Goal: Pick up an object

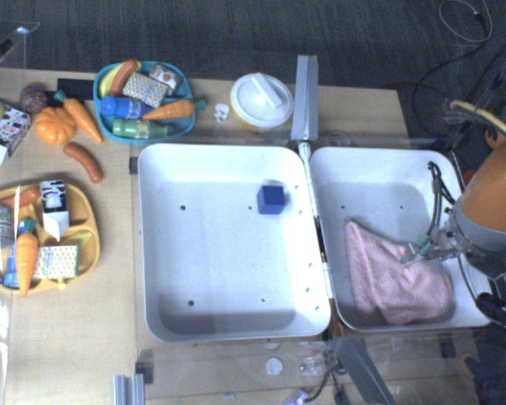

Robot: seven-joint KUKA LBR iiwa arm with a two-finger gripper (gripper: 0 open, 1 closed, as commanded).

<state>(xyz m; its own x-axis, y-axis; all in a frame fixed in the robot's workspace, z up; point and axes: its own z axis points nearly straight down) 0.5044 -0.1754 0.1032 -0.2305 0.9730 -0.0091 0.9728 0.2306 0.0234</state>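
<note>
Two shallow white bins sit side by side on the desk, and each carries one candidate for the pick. The left bin (228, 310) holds a small blue cube (271, 198) near its far right corner, alone on bare floor, so it could be approached from above with nothing crowding it. The right bin (379, 175) holds a pink cloth (392, 278) spread loosely toward its near edge, rumpled and flat against the floor.

The gripper (422, 250) is down inside the right bin at the right-hand edge of the pink cloth, its tips at or touching the fabric; whether it is clenched on a fold or released I cannot tell, as the tips are too small and blurred. Its position suggests the cloth is the chosen target, and a pinch at a raised edge is likely the only way to take soft fabric.

Toy food in a blue bowl (143, 129) and a yellow tray (88, 226) lines the desk's far and left edges, well apart from the work
</note>
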